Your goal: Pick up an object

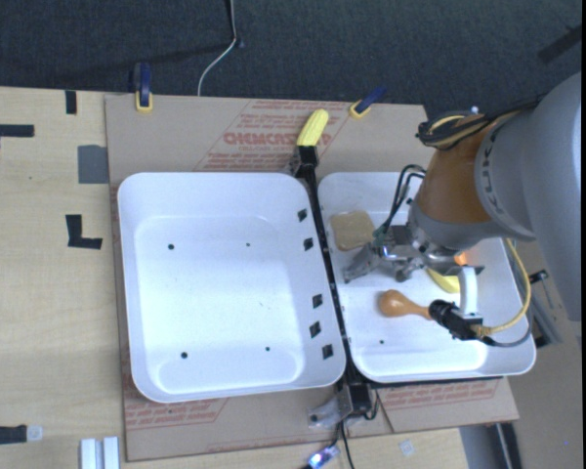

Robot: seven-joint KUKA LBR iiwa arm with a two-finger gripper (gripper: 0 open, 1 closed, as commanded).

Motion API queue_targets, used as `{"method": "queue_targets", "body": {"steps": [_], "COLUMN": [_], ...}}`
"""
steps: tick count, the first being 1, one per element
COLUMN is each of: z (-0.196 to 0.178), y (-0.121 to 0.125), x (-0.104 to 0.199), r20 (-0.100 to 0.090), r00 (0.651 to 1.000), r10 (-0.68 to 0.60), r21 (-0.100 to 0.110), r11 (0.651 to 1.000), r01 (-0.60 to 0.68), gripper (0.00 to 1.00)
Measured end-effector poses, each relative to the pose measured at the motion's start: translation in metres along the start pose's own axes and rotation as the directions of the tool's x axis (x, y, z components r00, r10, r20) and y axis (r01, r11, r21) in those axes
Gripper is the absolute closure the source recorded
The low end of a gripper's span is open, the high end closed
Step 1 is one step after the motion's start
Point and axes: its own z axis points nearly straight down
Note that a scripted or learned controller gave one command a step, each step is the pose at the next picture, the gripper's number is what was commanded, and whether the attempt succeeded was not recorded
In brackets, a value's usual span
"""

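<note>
**Gripper low in the right bin, small objects within reach**

Camera view: the arm (pixel 469 189) reaches in from the right and hangs over the right bin (pixel 410 360), its orange band above the wrist. The gripper (pixel 371 260) sits low near the bin's left wall, just beside a tan square block (pixel 352 228) at its far side. Whether the pincer is open or closed cannot be told; the metal parts blur together and nothing is clearly seen between them.

Candidates for picking all lie in the right bin. The tan block looks flat, matte and stiff, perhaps sponge or wood, probably light; its straight opposite edges would offer the steadiest hold. Nearer, an orange pear-shaped object (pixel 398 304) with a rounded bulb and narrow neck looks smooth and glossy, so likely slippery; the neck would suit a pinch better than the bulb. A yellow curved piece (pixel 443 279) shows partly from under the wrist, too hidden to judge.

The left bin (pixel 137 262) is a smooth white plastic tray with rounded corners. Both bins rest on a cardboard sheet (pixel 264 135), clamped at its far edge.
</note>
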Motion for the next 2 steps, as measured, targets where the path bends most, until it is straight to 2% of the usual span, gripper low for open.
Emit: {"method": "queue_targets", "body": {"steps": [1,2], "z": [-0.077,0.005], "y": [0.062,0.065], "x": [-0.019,0.012], "r20": [0.005,0.003], "r00": [1.000,1.000], "r10": [-0.006,-0.007], "r21": [-0.027,-0.016], "r11": [1.000,1.000], "r01": [0.006,0.007], "gripper": [0.00,0.00]}}
